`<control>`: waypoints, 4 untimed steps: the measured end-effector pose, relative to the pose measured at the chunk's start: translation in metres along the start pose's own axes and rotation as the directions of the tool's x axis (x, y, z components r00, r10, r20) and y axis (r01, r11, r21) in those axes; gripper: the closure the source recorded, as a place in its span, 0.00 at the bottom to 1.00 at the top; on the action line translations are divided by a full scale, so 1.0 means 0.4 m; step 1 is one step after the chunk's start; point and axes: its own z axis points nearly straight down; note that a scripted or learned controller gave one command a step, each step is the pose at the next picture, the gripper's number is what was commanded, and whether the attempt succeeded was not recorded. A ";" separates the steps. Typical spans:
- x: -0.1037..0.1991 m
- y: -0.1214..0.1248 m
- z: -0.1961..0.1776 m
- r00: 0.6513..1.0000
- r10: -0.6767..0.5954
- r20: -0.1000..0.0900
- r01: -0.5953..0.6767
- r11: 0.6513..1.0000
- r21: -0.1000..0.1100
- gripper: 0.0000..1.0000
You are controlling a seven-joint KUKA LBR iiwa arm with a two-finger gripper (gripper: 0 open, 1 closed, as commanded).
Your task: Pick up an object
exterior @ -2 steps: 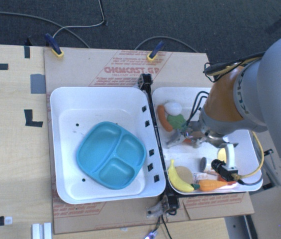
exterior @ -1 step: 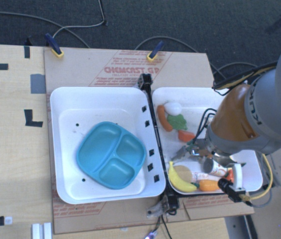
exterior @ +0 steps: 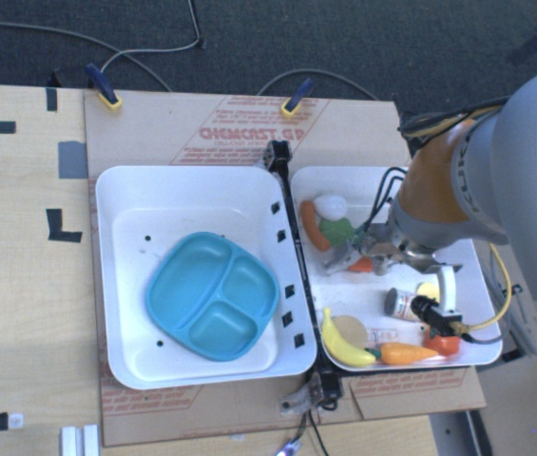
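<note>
One gripper (exterior: pixel 349 257) is seen low in the right bin (exterior: pixel 482 266); how it is set cannot be told, as the wrist hides it. It is poised just beside a small orange-red piece (exterior: pixel 362 266), probably the pick target, which lies near the bin's middle. Just left of the gripper a green toy vegetable (exterior: pixel 336 230) and an orange carrot-like piece (exterior: pixel 313 227) are touching, with a white ball (exterior: pixel 331 206) just behind them. Toward the bin's front edge a banana (exterior: pixel 342 346), a tan round piece (exterior: pixel 349 330) and another carrot (exterior: pixel 409 354) are clustered. The left bin (exterior: pixel 116 198) holds a blue divided plate (exterior: pixel 213 295). The target is judged light, stiff, smooth plastic, likely slippery. It is best pinched across its narrow middle.
</note>
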 end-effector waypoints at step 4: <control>0.051 0.018 -0.013 1.000 0.000 -0.002 0.000 1.000 0.008 0.00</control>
